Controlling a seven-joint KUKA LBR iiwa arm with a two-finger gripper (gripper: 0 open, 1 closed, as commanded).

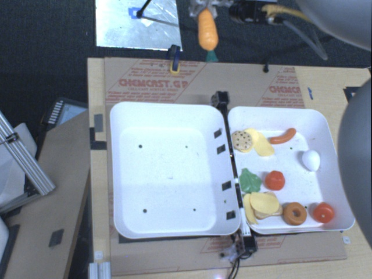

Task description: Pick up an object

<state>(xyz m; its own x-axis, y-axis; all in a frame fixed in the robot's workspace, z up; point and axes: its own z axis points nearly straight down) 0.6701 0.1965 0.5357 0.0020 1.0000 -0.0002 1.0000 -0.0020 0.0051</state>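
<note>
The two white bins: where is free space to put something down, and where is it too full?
The left bin offers bare floor from wall to wall. In the right bin, free patches lie between the sausage and the tomato, and beside the egg. It is crowded along its near edge, around the donut and sandwich.
</note>
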